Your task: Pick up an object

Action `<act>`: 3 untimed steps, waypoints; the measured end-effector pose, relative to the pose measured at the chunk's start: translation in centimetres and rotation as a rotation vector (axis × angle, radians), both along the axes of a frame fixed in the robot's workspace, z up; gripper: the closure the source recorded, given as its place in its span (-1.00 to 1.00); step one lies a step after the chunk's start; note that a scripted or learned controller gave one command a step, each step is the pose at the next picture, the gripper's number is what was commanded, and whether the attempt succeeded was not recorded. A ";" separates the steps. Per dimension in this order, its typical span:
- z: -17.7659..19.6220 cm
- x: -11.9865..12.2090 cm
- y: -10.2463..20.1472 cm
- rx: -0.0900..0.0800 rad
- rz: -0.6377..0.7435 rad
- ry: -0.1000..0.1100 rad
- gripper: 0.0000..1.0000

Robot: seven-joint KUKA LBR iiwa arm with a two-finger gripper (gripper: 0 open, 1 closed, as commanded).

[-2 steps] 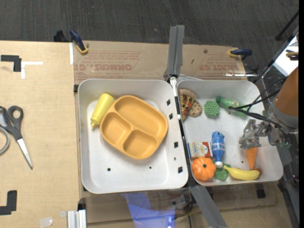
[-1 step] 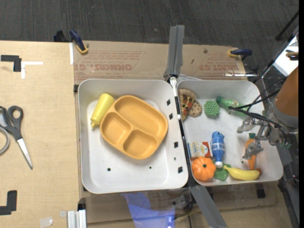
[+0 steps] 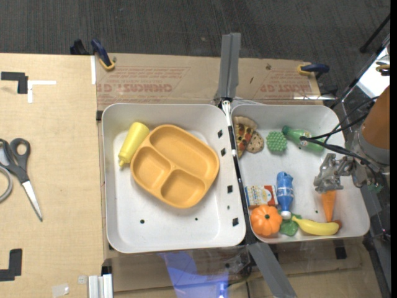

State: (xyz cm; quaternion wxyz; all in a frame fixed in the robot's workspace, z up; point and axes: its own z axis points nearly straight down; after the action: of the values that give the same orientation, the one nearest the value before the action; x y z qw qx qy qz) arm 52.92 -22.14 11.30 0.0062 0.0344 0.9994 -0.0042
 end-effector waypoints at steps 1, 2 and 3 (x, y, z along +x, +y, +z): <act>0.0 0.0 0.0 0.001 0.000 0.000 -1.00; -2.0 -1.0 0.1 0.008 -0.028 0.009 -1.00; -1.0 -0.8 0.0 0.004 -0.026 0.005 1.00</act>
State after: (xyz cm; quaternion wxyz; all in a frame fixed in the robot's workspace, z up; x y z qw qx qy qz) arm 52.10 -22.15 10.32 0.0035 0.0473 0.9989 -0.0024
